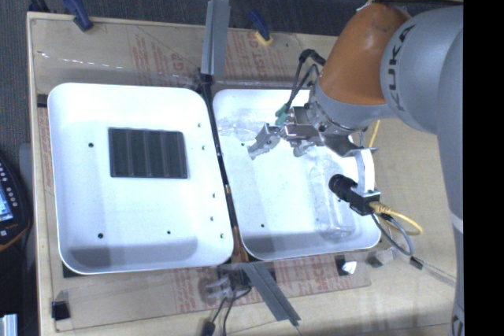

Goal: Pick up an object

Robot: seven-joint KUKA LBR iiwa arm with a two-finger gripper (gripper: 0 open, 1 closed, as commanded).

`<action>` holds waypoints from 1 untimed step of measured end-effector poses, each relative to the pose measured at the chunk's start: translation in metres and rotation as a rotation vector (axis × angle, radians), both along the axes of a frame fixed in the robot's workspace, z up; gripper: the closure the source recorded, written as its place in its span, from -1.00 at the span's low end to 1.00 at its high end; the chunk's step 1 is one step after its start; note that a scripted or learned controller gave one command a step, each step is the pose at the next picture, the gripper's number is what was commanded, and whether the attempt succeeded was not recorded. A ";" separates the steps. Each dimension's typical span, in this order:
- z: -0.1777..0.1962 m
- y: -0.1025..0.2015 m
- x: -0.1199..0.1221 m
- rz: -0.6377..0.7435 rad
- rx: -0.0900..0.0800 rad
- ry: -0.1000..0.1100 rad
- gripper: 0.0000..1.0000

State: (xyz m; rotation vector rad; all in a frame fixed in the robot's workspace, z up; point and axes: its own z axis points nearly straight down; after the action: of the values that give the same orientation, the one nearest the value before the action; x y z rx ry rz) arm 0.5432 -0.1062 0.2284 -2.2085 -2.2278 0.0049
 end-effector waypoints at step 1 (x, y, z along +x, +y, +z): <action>0.031 -0.014 0.006 -0.357 -0.003 -0.004 -1.00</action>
State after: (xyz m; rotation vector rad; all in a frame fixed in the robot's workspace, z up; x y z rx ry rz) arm 0.5494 -0.1198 0.2596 -2.5724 -1.8034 0.0032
